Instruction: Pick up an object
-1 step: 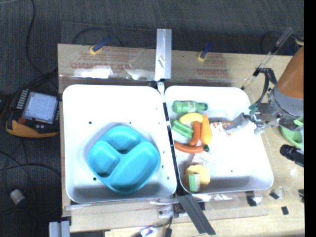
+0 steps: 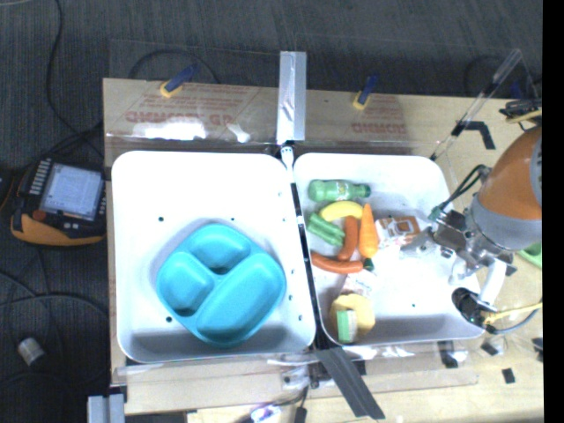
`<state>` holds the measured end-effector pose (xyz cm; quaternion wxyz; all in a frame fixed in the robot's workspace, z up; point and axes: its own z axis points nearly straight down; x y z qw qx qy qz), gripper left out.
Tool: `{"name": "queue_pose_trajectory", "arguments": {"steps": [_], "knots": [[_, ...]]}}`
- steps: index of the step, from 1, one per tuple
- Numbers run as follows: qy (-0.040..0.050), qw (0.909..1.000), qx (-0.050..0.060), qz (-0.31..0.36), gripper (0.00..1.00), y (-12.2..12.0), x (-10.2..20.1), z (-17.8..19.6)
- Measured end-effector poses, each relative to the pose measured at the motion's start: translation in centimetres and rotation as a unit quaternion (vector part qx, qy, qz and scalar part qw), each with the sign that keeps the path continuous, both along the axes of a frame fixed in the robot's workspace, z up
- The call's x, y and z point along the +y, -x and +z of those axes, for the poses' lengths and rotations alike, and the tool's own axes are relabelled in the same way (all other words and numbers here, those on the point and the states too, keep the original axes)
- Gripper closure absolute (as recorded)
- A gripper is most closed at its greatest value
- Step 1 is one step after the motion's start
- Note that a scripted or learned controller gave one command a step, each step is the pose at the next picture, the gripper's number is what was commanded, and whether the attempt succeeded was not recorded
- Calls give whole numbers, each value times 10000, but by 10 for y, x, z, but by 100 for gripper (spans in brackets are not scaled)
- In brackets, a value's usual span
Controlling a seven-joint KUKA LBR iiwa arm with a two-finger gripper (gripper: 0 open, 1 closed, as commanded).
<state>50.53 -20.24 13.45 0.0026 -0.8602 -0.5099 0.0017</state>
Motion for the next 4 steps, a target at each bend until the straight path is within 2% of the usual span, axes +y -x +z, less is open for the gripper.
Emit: {"name": "queue_pose_trajectory", "arguments": {"steps": [1,2,3,4], "knots": [[11,9987,-8,510,0,-50,57,28],[23,9889,-5,1483,0,-48,41,64],[24,9894,9,1452,100,-48,41,72],[26,9894,9,1452,0,-48,41,71]]}}
